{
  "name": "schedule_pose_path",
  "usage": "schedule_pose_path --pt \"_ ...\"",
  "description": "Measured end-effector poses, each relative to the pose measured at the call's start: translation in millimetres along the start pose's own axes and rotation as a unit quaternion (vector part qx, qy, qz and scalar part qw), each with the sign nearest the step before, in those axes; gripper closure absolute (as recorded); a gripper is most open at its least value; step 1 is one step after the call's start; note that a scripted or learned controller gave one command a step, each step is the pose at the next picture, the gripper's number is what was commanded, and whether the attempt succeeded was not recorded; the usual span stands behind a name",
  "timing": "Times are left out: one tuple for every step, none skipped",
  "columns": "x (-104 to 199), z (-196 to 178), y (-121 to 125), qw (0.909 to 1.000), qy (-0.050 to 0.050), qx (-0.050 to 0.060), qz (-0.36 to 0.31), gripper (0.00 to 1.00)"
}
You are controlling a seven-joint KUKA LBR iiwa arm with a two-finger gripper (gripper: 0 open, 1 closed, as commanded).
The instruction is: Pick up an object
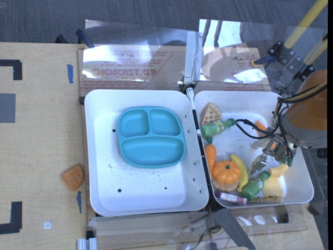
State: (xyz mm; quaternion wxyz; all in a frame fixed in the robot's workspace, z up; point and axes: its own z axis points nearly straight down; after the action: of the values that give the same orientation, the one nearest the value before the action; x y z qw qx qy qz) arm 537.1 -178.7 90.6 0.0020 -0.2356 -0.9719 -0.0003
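Note:
The right bin [302, 191] holds several toy foods: a waffle-patterned wedge [210, 112], a green bottle [216, 127], an orange carrot [210, 155], an orange pumpkin [226, 174], a yellow banana [241, 172], a green piece [254, 187], a pale yellow piece [276, 177] and a small pink-and-white tube [231, 197]. My gripper [261, 161] reaches in from the right and hangs low over the bin's lower right part. It is just right of the banana and above the green piece. I see nothing held in it.
A blue divided plate [151, 137] lies in the left bin [104, 191]. A tan cracker-like square [73, 177] sits on the wooden bench left of the bins. Clear plastic sheets stand behind both bins. A black cable [244, 125] loops over the right bin.

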Motion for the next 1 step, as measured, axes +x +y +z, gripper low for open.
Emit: schedule_pose_path --pt "-60.4 2.4 99.1 0.9999 -0.005 -0.003 0.01 0.0"
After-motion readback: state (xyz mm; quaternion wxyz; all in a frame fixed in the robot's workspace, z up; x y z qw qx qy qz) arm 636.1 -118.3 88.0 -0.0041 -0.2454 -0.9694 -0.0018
